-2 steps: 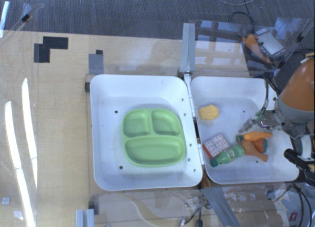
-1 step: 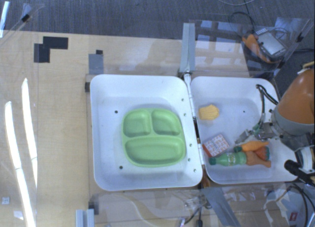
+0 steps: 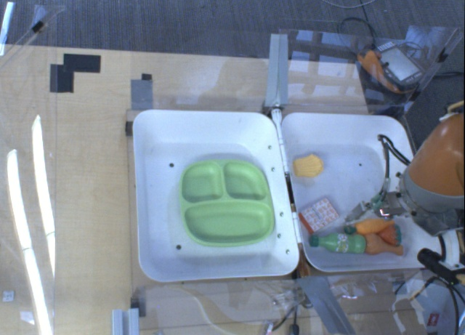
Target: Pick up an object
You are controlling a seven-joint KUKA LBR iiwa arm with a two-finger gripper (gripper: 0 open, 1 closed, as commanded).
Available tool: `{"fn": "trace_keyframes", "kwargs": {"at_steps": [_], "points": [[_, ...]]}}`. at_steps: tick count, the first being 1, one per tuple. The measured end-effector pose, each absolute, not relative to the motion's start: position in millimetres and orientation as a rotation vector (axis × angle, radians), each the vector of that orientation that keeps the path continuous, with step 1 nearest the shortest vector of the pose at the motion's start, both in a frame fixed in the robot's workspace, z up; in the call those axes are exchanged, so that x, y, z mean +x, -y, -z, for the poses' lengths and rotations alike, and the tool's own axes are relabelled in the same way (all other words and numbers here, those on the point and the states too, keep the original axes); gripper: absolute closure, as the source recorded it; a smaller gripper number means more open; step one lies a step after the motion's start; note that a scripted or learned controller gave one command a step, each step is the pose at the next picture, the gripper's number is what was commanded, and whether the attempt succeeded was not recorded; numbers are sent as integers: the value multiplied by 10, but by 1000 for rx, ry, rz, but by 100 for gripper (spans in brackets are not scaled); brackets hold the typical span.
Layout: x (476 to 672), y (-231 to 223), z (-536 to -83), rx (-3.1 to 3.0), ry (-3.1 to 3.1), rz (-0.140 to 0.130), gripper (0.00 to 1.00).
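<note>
The right bin (image 3: 341, 134) holds several small objects. A yellow lump (image 3: 308, 166) lies near its left wall. A red and white patterned card box (image 3: 320, 214) sits toward the front. A green bottle (image 3: 338, 243) lies on its side along the front wall. Orange carrot-like pieces (image 3: 382, 235) lie just right of the bottle. My gripper (image 3: 368, 212) is low in this bin, right above the orange pieces and just right of the patterned box. The arm's orange band (image 3: 443, 158) and grey wrist cover the bin's right side.
The left bin (image 3: 156, 181) holds a green divided plate (image 3: 226, 202) in its middle. A metal divider rail (image 3: 285, 181) runs between the bins. Cables and clutter (image 3: 389, 61) lie behind the right bin.
</note>
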State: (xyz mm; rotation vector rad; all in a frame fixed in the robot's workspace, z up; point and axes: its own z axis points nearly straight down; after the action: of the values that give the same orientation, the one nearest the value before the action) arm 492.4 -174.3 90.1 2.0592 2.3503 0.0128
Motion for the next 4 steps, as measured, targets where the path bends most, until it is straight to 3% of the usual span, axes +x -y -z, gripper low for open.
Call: {"fn": "trace_keyframes", "kwargs": {"at_steps": [1,2,3,4], "points": [[4920,1526,-898,2047,-2362,-11,0],[4917,1828,-897,1866,-2511,-11,0],[4949,1817,-1017,1862,-2507,-18,100],[4948,1817,-1017,1862,-2508,-18,0]]}}
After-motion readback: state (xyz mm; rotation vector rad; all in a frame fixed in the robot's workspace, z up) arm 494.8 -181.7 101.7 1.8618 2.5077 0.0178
